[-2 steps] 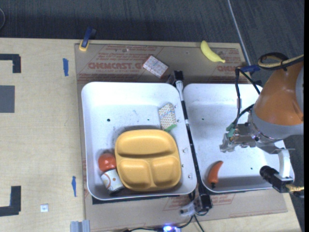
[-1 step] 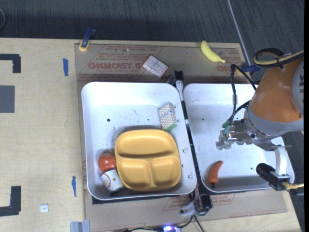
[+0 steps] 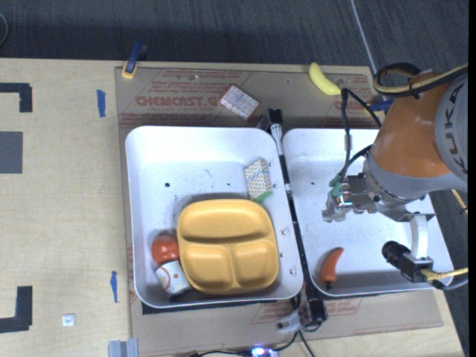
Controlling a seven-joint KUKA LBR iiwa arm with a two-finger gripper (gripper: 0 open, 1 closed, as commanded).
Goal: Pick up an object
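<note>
My gripper [image 3: 335, 205] hangs over the middle of the right bin [image 3: 312, 147], reaching in from the right under the orange wrist band. An orange, carrot-shaped piece [image 3: 329, 264] lies near that bin's front left corner, below the gripper and apart from it. In the left bin [image 3: 149, 155] sits a large yellow divided tray [image 3: 227, 244], upside down. A red and white can [image 3: 168, 262] lies at its left side. A small patterned packet [image 3: 257, 178] leans against the left bin's right wall.
A yellow banana-shaped piece [image 3: 324, 79] and a small patterned card [image 3: 239, 101] lie on the cardboard behind the bins. A black cable and connector [image 3: 405, 262] hang at the right bin's front right. Bare white floor lies in the left bin's back half.
</note>
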